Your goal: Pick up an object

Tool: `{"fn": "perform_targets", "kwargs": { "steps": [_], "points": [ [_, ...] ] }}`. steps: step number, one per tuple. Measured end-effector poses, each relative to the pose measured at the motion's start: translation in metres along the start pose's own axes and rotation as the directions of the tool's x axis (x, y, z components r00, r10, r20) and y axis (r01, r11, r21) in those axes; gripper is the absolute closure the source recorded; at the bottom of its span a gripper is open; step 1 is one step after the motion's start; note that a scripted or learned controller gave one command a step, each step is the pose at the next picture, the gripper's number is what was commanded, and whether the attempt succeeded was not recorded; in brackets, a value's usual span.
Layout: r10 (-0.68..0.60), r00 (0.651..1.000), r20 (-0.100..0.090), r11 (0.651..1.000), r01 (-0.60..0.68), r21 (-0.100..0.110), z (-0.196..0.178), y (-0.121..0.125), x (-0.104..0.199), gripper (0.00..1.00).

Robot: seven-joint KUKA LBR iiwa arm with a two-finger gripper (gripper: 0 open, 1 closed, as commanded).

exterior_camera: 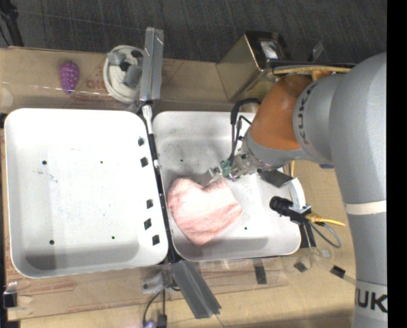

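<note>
The gripper (220,171) sits at the pink cloth's (202,209) top edge in the right bin (190,125); grip unclear, nothing lifted yet.

Two bins sit side by side on the bench, the left bin (74,190) and the right bin (190,132) touching along a central divider (152,176). A crumpled cloth (203,209) lies in the right bin, toward its near edge and close to the divider. My arm (347,128) reaches in from the right, above the right bin's far right part, and my gripper (222,169) hangs just beyond the cloth's far edge. Behind the left bin, on the bench, a small berry-shaped object (69,76) rests to the left of a round roll (123,72). A box (255,60) stands behind the right bin.
</note>
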State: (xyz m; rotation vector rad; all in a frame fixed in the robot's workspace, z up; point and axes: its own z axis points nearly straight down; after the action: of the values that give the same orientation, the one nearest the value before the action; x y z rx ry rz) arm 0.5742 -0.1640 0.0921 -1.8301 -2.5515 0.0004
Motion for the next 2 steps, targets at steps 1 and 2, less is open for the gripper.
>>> {"fn": "perform_targets", "kwargs": {
  "steps": [1,2],
  "points": [
    [-0.112,0.994,0.0,0.994,0.112,0.0,0.0005,-0.0576,0.0046,0.0],
    [-0.115,0.993,0.0,0.993,0.115,0.0,-0.0094,-0.0572,0.0036,1.0]
  ]
}}
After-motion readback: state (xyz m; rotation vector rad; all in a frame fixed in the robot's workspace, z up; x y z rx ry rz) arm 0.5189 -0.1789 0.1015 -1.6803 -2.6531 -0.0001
